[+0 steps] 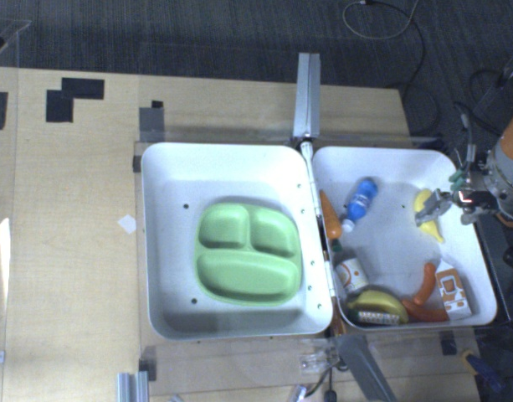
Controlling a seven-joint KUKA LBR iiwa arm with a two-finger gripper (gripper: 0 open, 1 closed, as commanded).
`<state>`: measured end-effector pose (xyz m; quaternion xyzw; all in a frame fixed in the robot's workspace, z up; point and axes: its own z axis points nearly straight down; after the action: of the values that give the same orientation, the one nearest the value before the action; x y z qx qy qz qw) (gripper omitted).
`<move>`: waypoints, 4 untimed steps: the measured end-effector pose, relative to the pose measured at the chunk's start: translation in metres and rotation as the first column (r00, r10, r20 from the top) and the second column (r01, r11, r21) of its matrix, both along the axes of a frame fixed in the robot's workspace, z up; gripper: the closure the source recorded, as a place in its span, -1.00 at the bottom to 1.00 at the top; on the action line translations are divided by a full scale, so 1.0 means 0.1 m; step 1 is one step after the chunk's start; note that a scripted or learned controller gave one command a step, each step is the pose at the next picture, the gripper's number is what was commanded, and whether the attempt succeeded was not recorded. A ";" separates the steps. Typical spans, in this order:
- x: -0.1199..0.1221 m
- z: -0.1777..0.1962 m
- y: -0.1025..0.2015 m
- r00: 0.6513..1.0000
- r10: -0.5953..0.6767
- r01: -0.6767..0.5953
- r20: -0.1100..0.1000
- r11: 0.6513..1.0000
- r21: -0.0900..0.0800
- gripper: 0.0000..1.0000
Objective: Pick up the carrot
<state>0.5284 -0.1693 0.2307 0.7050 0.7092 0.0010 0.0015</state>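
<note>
Carrot (pixel 327 214) lies untouched against the left wall of the right bin (pixel 390 159), centre-right of frame, just beside the blue bottle (pixel 357 202). Your gripper (pixel 450 198) hovers at the bin's far right edge, near a yellow piece (pixel 429 218); jaws look spread and empty, though the view is blurred. Approach and grasp remain.

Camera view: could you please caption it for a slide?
End effector hovering over right bin; carrot lies along its left wall.
</note>
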 end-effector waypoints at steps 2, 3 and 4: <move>-0.31 -1.41 -0.31 0.981 -0.195 0.195 0.010 0.981 0.003 -1.00; -0.05 -1.41 -0.04 0.995 -0.102 0.102 0.011 0.995 -0.002 -1.00; 0.48 -1.41 0.72 0.999 -0.043 0.043 0.011 0.999 0.002 -1.00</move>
<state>0.5763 -0.0978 0.0895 0.7201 0.6939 0.0054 0.0048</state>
